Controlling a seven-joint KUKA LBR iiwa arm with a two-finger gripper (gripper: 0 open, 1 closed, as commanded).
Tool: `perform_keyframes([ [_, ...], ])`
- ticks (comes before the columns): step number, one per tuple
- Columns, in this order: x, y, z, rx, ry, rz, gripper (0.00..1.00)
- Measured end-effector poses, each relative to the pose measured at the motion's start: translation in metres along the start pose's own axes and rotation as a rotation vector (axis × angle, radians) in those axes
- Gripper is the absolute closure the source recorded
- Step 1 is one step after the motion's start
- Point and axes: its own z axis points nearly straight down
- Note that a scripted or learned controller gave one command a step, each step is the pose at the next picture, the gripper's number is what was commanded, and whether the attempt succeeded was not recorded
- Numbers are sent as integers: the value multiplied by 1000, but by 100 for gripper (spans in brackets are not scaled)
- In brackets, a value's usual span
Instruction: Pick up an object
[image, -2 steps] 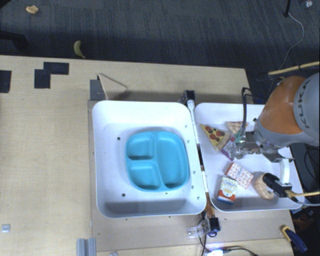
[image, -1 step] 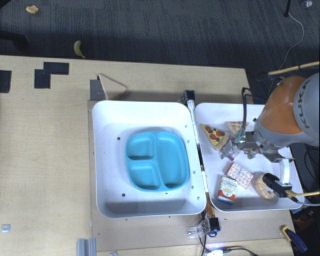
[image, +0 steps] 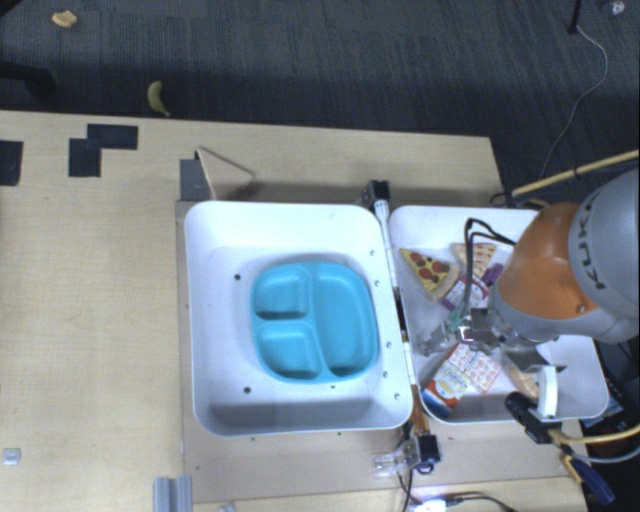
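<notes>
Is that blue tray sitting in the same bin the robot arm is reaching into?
No, the blue tray lies in the left bin; the arm is over the right bin.

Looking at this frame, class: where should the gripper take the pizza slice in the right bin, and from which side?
Probably the wide crust end of the pizza slice, from straight above. It lies flat on the floor of the right bin with its tip pointing down the view, so the sides offer no purchase. The arm hangs just beside it.

One fixed camera, set above the counter, looking down at a slight slant. Far enough out to take in both white bins: left bin near centre, right bin at frame right. Dark carpet along top edge.
</notes>
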Motion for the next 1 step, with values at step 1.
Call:
perform_keyframes([
  [1, 0, 2, -11, -6, 0, -1, 100],
])
